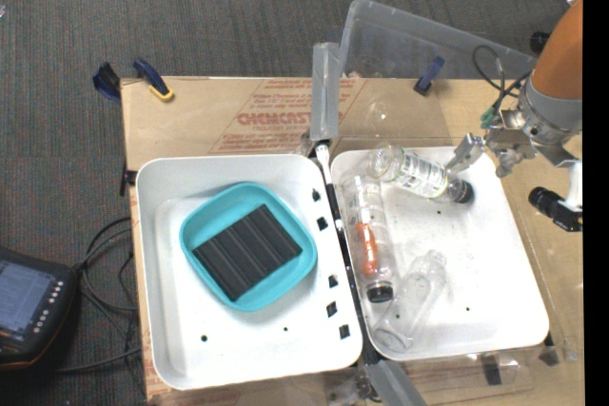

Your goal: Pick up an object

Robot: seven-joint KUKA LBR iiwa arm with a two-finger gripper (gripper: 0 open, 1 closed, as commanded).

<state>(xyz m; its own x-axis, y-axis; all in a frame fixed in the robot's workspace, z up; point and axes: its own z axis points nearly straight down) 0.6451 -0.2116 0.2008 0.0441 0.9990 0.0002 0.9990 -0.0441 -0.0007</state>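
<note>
Fingers point(483, 155) spread apart, angled down over right bin's point(514, 319) far edge beside clear bottle point(416, 173).

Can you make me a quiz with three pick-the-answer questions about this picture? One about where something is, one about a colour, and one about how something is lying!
1. Where is the teal tray?
A. in the left bin
B. in the right bin
C. on the floor

2. What colour is the ribbed pad in the tray?
A. yellow
B. black
C. pink

3. How is the clear bottle with the black cap placed?
A. standing upright
B. lying on its side
C. hanging from the gripper

Answers:
1. A, the tray sits inside the left bin.
2. B, the pad looks black against the teal.
3. B, it lies flat in the right bin, with the gripper just above its cap end.
</note>
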